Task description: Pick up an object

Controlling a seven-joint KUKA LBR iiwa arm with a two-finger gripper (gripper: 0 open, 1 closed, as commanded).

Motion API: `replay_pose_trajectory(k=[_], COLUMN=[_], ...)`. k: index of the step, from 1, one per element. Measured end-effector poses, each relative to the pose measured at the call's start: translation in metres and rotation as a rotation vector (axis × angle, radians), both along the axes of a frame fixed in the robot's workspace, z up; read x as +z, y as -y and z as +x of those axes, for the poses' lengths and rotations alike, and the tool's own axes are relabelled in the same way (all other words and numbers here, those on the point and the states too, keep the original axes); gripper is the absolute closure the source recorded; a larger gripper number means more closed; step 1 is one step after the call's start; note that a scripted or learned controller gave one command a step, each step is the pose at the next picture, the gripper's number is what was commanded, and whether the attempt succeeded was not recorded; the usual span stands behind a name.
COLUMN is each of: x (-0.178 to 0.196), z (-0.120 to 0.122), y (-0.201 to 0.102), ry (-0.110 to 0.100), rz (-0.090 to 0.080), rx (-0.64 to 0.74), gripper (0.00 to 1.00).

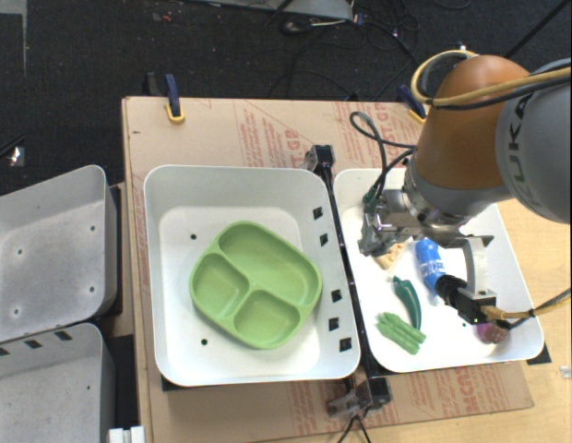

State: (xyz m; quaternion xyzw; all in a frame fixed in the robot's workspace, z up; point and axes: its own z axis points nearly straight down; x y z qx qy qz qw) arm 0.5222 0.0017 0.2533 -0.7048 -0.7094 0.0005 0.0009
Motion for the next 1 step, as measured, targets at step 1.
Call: replay_pose_trajectory(k=[1], x=[-0.0179], z=[-0.0013], y=[-0.0588], ry=[-0.002], rz=[0.0], rx=[0.001], gripper=[1.0])
